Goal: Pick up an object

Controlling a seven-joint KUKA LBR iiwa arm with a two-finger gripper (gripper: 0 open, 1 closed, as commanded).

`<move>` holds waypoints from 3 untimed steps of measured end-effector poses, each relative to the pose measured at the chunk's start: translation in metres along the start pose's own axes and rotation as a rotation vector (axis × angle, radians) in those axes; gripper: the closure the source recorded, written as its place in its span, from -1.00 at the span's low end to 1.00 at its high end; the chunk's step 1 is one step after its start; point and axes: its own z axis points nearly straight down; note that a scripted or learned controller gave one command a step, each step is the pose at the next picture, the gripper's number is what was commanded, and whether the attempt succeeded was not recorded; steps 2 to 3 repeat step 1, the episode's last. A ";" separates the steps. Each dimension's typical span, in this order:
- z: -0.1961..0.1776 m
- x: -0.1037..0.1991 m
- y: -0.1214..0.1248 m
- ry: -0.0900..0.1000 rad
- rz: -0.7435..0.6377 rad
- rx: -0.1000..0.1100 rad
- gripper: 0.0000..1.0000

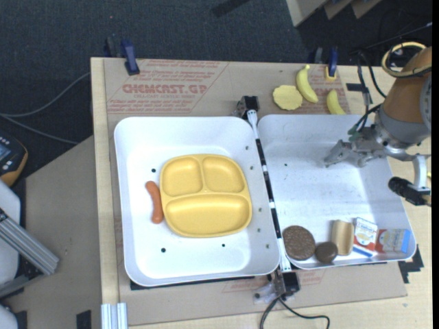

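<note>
Brown cookie (pixel 298 241) lies low in the right bin (pixel 309 184); pincer (pixel 343 155), spread wide and empty, must first travel down toward it.

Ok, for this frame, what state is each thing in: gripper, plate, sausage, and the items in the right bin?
gripper: above the right bin, nothing between its fingers
yellow plate: upright, compartments bare
sausage: lying flat beside the plate
brown patty: lying flat
tan cylinder: on its side
</note>
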 end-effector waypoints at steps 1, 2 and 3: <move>0.001 0.022 -0.070 -0.001 -0.001 0.004 -1.00; 0.001 0.022 -0.070 -0.001 -0.001 0.004 -1.00; 0.001 0.022 -0.070 -0.001 -0.001 0.004 -1.00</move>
